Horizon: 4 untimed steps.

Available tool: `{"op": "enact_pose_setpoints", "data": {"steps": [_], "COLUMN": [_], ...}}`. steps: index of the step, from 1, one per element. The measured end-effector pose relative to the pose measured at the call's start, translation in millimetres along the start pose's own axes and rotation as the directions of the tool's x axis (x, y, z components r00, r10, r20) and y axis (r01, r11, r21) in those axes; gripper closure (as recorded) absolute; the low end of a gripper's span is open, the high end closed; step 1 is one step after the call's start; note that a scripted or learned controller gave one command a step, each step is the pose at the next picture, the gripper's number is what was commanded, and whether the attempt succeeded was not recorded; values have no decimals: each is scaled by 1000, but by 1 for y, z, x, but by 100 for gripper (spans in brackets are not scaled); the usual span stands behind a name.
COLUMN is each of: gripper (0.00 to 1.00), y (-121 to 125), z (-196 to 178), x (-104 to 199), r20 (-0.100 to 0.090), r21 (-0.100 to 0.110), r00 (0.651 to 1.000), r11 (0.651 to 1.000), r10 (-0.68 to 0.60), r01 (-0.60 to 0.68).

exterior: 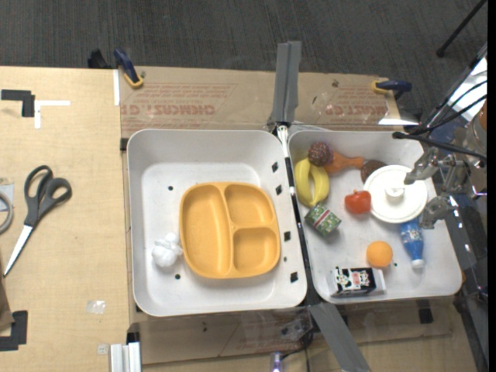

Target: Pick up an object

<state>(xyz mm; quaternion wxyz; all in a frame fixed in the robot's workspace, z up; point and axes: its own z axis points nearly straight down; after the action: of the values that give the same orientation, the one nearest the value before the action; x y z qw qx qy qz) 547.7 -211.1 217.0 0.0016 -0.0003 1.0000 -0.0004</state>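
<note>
1. Pincer (432, 188) spread, pinching nothing, hovering at white lid's (395, 194) right edge.
2. Blue bottle (413, 244) lies just below lid, right of orange ball (379, 253).
3. Bottle probably light, stiff, slippery; grip mid-body across width.

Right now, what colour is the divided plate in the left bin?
Yellow-orange all over; the divided plate shows best in the overhead camera view.

Robotics lab, 2 white bins (139, 231) on clamped cardboard (201, 99), plywood bench (62, 285)
</note>
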Motion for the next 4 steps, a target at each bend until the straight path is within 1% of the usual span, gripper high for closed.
{"op": "enact_pose_setpoints", "data": {"steps": [1,2,3,4], "gripper": [0,0,0,0], "y": [14,63,114,11], "z": [120,122,124,72], "x": [30,-61,-57,-105], "r20": [7,5,0,6], "r21": [-2,0,0,1], "r00": [983,997,969,978], "r11": [983,997,969,978], "r10": [182,74,246,207], "r01": [-182,-74,-246,-207]}}
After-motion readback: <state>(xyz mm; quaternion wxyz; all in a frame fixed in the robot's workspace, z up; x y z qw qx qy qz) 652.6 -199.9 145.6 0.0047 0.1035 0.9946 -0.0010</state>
